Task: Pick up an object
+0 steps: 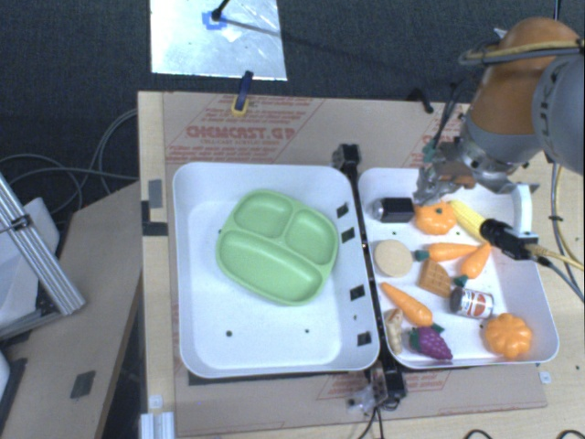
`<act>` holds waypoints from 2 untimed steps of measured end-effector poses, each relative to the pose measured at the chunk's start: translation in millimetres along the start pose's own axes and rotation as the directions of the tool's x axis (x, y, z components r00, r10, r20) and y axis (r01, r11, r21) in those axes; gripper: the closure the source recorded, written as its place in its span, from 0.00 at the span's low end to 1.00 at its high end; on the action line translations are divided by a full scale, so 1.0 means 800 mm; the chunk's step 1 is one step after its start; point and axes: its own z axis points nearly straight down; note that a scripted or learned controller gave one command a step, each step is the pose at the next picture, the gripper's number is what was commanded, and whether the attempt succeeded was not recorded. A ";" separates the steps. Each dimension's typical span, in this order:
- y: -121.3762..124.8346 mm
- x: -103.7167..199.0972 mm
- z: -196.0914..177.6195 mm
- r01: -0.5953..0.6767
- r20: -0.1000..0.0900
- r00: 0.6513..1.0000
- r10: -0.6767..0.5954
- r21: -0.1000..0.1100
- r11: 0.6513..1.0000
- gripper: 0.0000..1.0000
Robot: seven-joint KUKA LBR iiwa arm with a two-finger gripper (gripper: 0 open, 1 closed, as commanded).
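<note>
- The small orange pumpkin (433, 218) lies at the back of the right bin (547, 337), hemmed in by a black block (396, 209) on one side and a corn cob (468, 218) on the other.
- The gripper (430, 190) hangs just above and behind it, nearly touching.
- Whether its jaws stand wide or narrow I cannot tell.
- Likely risk: a descent here may clip the block or nudge the rounded pumpkin aside, since it sits slightly off-centre.
</note>
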 end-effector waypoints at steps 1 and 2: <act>-0.008 0.070 -0.009 0.001 -0.001 1.000 -0.001 0.000 1.000 1.00; 0.004 0.105 0.000 -0.002 0.001 1.000 0.002 0.000 1.000 1.00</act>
